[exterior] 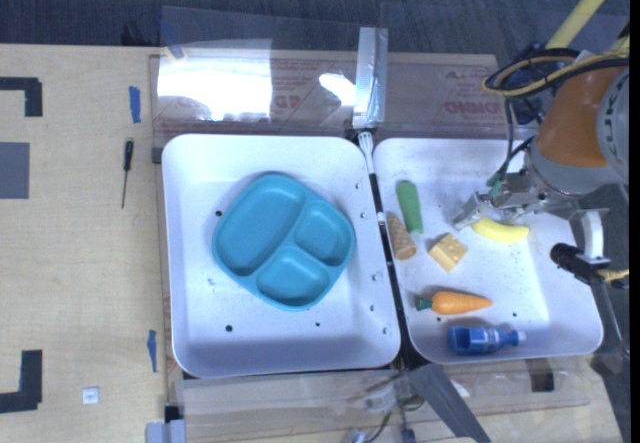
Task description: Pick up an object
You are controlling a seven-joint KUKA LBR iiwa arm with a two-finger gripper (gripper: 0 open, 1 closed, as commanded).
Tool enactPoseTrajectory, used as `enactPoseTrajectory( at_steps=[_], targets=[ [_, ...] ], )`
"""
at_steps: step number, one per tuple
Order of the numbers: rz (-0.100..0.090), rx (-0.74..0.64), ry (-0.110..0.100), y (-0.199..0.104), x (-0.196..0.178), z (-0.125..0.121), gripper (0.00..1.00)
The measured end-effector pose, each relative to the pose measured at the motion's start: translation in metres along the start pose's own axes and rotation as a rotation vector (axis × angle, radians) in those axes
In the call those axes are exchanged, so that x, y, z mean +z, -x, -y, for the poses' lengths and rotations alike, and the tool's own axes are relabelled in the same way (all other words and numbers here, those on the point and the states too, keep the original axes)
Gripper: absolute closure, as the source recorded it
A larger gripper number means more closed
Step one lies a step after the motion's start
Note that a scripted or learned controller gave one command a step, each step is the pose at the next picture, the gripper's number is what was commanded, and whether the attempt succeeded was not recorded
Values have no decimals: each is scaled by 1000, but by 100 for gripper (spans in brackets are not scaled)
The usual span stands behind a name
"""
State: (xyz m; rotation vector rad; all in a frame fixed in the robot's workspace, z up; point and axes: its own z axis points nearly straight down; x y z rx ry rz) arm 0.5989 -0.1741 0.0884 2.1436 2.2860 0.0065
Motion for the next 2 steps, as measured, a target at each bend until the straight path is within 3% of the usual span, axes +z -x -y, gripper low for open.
enactPoseTrajectory(
  at_steps=[1,2],
  targets=[
    [1,0,4,0,-11,-1,100],
    [-3,-57,7,-87,-138,-17,100]
  ],
)
